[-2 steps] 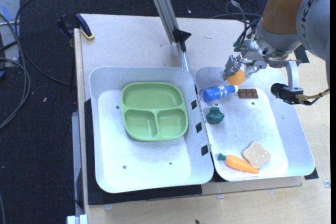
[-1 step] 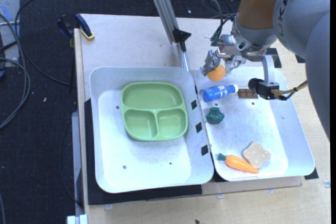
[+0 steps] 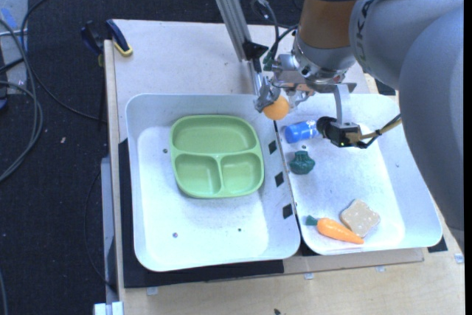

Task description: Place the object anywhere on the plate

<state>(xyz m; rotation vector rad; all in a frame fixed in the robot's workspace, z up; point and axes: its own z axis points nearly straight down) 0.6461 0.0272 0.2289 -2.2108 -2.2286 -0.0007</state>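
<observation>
The gripper (image 3: 273, 101) hangs above the ridge where the two bins meet, its fingers closed on a small orange ball (image 3: 276, 109), lifted clear of the bin floor, presumably for carrying across. The green three-compartment plate (image 3: 217, 156) lies just below and to its left. The arm (image 3: 346, 11) reaches in from the right, wrist pointing down.

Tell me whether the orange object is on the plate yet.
Not yet. The orange object sits at the gripper, above the bins' shared edge, right of the green plate.
</observation>
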